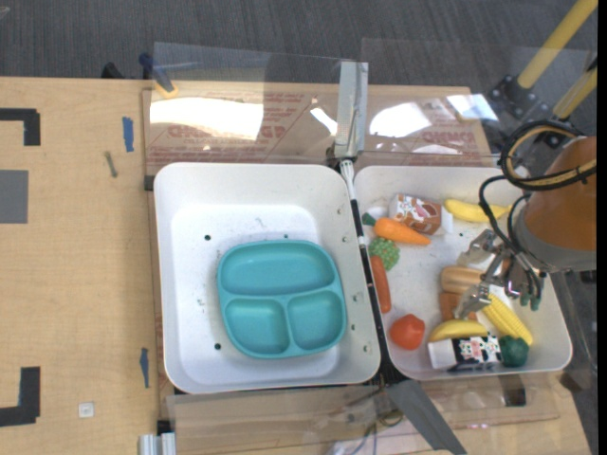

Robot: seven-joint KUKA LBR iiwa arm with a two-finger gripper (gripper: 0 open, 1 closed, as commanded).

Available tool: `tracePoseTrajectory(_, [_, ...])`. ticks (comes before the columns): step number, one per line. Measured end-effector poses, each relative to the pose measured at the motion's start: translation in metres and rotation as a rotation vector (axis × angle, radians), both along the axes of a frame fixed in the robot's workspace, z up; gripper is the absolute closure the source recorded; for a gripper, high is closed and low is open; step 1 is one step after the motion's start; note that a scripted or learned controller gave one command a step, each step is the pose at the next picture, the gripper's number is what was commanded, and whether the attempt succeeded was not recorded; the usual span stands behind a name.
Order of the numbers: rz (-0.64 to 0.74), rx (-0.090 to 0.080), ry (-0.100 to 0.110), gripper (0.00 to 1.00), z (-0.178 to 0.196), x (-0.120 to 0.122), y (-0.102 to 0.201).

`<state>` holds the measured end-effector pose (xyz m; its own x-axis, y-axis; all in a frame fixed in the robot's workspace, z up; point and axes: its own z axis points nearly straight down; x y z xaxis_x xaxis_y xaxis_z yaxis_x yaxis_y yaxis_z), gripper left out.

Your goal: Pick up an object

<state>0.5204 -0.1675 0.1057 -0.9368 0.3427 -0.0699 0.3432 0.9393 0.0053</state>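
Over the right bin (555,349), the claw (486,287) hangs with fingers spread beside the brown bread roll (458,279); centring on it before closing should prevent a slip.

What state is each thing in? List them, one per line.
Teal tray: flat in the left bin, compartments bare.
Carrot: lying in the right bin.
Tomato: resting loose.
Milk carton: on its side.
Tool: low over the toy food.
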Motion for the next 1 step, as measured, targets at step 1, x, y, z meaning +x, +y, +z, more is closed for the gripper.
tracePoseTrajectory(1, [-0.095, 0.003, -0.009, 0.00, 0.0018, -0.0082, 0.0148])
